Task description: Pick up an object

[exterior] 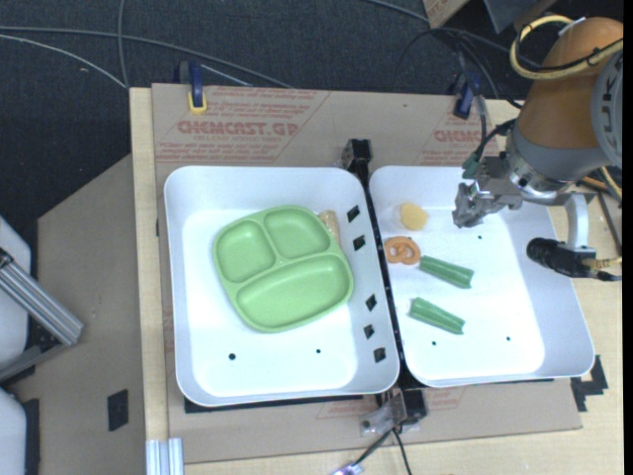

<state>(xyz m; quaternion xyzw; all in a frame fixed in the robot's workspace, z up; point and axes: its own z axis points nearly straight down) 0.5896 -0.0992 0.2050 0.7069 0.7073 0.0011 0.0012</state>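
Claw hangs over right bin, upper part; cannot tell its state. Nearest candidate: yellow piece, just left of claw. Pretzel-like ring lower left. Two green sticks below, long axes slanting down-right.

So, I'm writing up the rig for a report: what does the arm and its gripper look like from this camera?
The arm is grey metal with a broad orange band above the wrist. A yellow cable loops over the top of the band. The gripper is a small, dark grey metal assembly at the arm's end, and thin dark cables run along the wrist beside it.
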